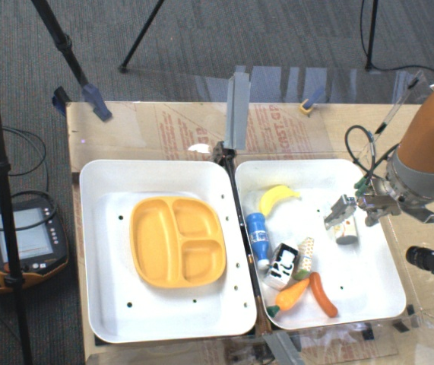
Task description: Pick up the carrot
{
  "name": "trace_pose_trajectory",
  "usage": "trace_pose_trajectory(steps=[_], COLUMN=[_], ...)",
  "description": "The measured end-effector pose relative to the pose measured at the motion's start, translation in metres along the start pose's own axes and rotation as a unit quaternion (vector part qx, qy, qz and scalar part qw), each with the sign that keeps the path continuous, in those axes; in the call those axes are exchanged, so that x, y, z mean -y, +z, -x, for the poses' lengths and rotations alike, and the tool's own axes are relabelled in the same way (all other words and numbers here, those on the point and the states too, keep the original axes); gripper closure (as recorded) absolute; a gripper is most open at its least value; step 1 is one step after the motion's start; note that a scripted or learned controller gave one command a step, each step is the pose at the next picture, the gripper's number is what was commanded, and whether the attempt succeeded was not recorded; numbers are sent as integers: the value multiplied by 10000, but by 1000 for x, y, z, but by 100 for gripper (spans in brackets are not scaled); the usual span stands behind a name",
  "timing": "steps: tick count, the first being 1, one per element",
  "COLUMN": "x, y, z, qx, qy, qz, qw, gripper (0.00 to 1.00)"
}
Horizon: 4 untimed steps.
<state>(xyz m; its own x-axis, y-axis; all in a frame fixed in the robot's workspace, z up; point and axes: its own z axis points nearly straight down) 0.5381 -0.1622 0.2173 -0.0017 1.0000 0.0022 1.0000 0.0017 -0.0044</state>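
Orange carrot in rt bin, fingers well apart

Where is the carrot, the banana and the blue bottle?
small orange carrot with green top (pixel 293 294), camera view, on its orange body.
curved yellow banana (pixel 276 197), camera view, on its middle.
little blue bottle with white cap (pixel 258 234), camera view, on its blue side.

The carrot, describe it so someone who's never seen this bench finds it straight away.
Look in the right bin, at its near edge. The carrot lies there, an orange taper with a green tip. Beside it to the right, the sausage is redder, blunt at both ends, with no green.
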Motion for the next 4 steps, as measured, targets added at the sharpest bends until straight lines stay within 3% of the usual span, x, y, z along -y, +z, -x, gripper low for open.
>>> trace_pose_trajectory(steps=[1, 2, 3, 4], x=[22, 50, 50, 51], y=[75, 115, 115, 119], z=[-42, -63, -67, -66], qx=[5, 130, 141, 127], qy=[-3142, -3515, -3535, -5199], qz=[9, 182, 183, 139], qw=[9494, 9359, 9351, 8540], gripper=[0, 0, 0, 0])
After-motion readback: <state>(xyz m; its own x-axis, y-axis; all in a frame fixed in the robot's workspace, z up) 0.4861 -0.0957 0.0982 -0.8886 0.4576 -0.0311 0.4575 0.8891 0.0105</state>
